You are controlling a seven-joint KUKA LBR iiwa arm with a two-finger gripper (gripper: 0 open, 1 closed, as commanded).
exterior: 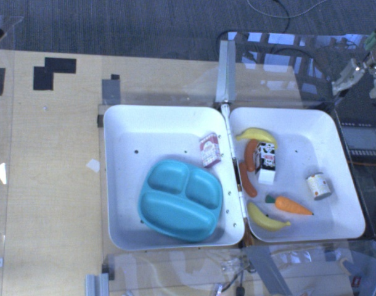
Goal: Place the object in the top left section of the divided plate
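A small red packet (209, 150) lies loose in the left bin (123, 165), just beside the blue divided plate (180, 199) at its one o'clock, none of the plate's sections filled. The step in hand looks like the pick itself, not yet begun. At two o'clock, past the right bin (336, 159) with its bananas, carrot and carton, the gripper (354, 73) is blurred; its state cannot be told.
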